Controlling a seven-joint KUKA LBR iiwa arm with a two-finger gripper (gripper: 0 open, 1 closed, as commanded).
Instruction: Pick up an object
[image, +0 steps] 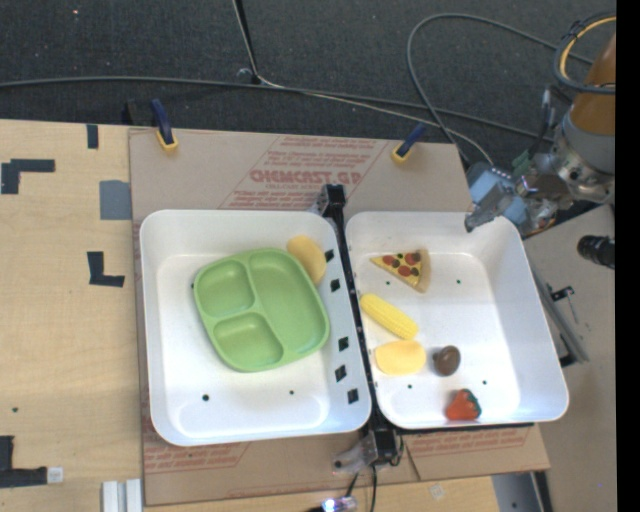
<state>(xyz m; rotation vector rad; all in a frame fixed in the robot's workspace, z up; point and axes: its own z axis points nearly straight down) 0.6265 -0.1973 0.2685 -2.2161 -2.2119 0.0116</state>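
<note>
Camera view, fixed overhead, slanted.

Worktop (60, 330): pale wood, overlaid by a brown cardboard sheet (290, 170) with red print, held at its far edge by two blue-and-yellow clamps (162, 126).

Left white shallow plastic bin (160, 400): holds a light green three-compartment plastic tray (260, 310), lying flat and turned at an angle. A yellow rounded toy food piece (307, 255) lies just beside the tray's far right corner.

Right white shallow plastic bin (520, 330): holds a toy pizza slice (404, 267) with red toppings near the far wall; a yellow toy corn cob (388, 315) near the left wall; a yellow wedge-like toy piece (399, 357) just nearer the camera than the cob; a small brown rounded toy (446, 359) just beside that wedge; a red toy strawberry-like piece (462, 405) near the front wall.

Hand (487, 212): blue-grey, over the right bin's far right corner, well apart from all items. Nothing seen between its fingers; whether open or closed cannot be told.
</note>
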